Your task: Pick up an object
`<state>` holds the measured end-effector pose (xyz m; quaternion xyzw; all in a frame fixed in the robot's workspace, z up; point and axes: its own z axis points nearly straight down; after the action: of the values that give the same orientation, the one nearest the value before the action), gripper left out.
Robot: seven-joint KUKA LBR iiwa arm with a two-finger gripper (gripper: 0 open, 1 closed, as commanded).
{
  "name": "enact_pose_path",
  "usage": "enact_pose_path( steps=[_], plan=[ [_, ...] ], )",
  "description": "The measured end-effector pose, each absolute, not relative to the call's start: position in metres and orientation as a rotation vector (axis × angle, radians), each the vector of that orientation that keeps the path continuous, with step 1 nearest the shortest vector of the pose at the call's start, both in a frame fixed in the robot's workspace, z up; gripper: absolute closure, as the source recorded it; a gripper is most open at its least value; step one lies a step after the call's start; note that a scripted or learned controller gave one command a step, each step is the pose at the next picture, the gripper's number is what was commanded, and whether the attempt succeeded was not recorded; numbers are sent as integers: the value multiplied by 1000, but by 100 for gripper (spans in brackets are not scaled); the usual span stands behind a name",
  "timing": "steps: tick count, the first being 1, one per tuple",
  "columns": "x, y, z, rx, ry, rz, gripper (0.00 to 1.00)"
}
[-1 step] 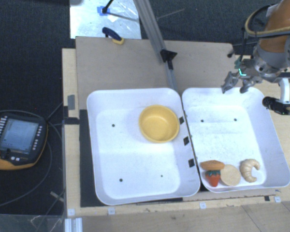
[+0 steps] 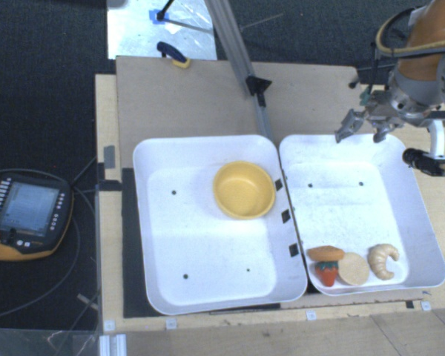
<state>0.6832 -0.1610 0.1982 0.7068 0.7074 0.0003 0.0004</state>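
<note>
Gripper (image 2: 363,127): above right bin (image 2: 400,191) far rim, fingers apart, nothing between them. Croissant (image 2: 384,260), cookie (image 2: 353,268), carrot (image 2: 325,254), strawberry (image 2: 327,273): near edge, well apart from gripper. Bowl (image 2: 244,189): left bin (image 2: 163,236). Pick not yet begun; all steps remain.

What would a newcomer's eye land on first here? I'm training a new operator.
Probably the yellow bowl, alone near the top right of the left bin. Next, the toy foods clustered along the right bin's near edge, and the gripper hovering over that bin's far rim.
</note>
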Motion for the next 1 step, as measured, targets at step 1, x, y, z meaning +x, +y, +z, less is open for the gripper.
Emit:
enact_pose_path(
  steps=[1],
  plan=[
    [682,-159,136,2222,2224,-3,0]
  ],
)
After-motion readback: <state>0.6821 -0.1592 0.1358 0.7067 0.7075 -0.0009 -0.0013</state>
